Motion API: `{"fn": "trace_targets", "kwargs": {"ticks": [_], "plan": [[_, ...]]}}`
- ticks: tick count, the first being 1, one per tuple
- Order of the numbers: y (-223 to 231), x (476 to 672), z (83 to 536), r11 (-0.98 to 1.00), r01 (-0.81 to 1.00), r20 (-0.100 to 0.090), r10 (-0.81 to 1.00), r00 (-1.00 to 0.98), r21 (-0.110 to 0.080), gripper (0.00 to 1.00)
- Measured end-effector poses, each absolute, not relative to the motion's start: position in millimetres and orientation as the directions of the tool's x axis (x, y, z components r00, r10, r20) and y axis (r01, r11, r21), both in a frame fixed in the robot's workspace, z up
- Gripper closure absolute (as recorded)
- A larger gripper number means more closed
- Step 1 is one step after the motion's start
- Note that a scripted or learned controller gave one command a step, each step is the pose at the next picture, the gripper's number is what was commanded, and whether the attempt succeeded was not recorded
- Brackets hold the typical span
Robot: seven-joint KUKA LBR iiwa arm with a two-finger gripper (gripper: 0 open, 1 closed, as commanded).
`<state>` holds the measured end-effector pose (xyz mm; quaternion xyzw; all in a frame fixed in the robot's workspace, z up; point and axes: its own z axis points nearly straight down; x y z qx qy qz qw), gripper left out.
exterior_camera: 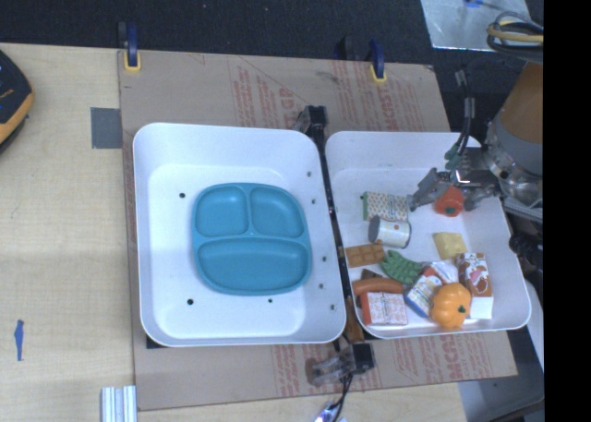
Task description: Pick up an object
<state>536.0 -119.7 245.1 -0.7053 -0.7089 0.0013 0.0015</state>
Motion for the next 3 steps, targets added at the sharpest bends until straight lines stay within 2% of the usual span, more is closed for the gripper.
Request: {"fn": "trace_targets", "kwargs": {"ticks": [1,2,3], "plan": [[-106.6,484.4,108.4,0.005,1.000,0.004,1.000,-0.005,-0.016,0.00],[-109.3,487.7,125.1,0.007,1.000,0.000,1.000,-0.007,-0.007,1.00],[-109.2,487.8,125.0,0.007,1.000,0.000,1.000,-0.007,-0.007,0.00]]}}
